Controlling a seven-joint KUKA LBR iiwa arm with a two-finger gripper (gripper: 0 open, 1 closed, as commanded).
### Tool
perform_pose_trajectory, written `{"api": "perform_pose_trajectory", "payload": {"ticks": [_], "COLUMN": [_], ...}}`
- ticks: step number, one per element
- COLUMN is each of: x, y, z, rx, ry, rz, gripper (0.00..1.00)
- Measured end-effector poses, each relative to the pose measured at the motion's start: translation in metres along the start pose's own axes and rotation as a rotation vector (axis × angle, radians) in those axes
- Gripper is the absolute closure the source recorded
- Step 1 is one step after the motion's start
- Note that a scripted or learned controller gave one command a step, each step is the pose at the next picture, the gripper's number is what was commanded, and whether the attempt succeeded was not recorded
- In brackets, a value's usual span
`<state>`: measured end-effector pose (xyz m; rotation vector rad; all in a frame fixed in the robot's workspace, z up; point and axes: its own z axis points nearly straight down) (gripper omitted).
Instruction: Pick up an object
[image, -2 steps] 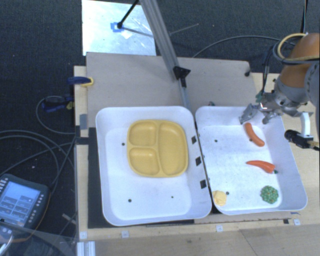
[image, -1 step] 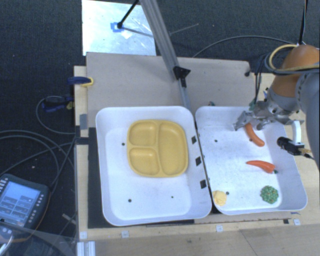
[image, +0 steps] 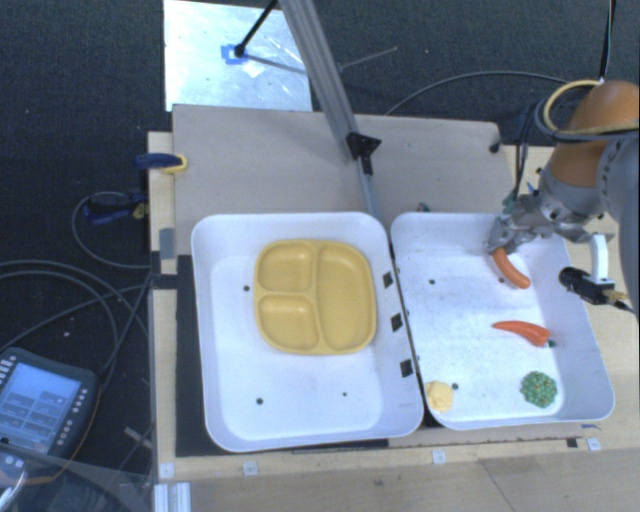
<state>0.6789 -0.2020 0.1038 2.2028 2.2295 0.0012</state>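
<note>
Hand (image: 503, 243) at sausage (image: 511, 269) upper end, grip state unclear; carrot (image: 522, 331), broccoli (image: 539, 388) nearby.

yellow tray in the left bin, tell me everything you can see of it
The yellow tray is a rounded square of plastic-looking material with three compartments: two smaller ones on the left, one long one on the right. It lies flat, upright, slightly turned, in the upper middle of the left bin. Only the bin floor touches it.

Yellow tray (image: 316, 297), orange sausage (image: 511, 269), red-orange carrot (image: 522, 331), green broccoli (image: 539, 388)
</note>
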Motion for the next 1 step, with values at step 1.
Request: {"api": "perform_pose_trajectory", "payload": {"ticks": [1], "x": [-0.0007], "y": [0.0126], "z": [-0.0591], "rx": [-0.004], "ry": [0.002], "rz": [0.004], "gripper": [1.00]}}
